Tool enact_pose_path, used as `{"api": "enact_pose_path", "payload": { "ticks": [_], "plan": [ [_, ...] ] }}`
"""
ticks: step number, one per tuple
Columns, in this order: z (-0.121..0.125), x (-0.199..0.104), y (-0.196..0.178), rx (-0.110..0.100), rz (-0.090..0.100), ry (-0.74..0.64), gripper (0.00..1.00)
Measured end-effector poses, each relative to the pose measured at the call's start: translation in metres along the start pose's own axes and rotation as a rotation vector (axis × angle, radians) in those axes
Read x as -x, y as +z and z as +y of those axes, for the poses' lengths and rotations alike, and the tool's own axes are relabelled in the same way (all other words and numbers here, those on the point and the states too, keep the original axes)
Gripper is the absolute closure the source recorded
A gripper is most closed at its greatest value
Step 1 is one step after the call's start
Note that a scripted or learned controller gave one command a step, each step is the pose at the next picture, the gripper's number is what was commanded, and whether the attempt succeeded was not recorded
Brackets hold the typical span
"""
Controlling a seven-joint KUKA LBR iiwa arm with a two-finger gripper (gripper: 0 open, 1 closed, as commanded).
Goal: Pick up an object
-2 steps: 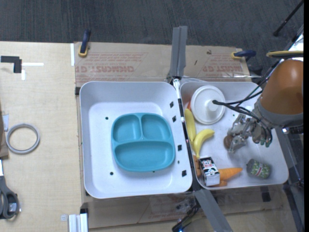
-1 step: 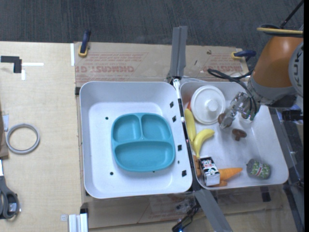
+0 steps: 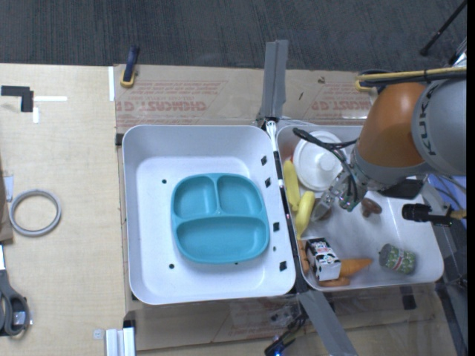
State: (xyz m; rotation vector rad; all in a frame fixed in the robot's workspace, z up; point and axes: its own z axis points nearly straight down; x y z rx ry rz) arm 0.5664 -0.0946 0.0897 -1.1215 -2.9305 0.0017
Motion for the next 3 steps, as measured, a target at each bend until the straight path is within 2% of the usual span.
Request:
{"api": "enact_pose_path", "payload": {
  "ticks": [1,2,3],
  "plan": [
    [-0.077,0.034,-0.025,0.002,-0.004,-0.305,1.0],
    [-0.05,0.108,-0.001,0.003,-0.003,-0.136,1.0],
    [0.006,0.067,-0.101,0.001,-0.003,0.202,1.0]
  ]
}}
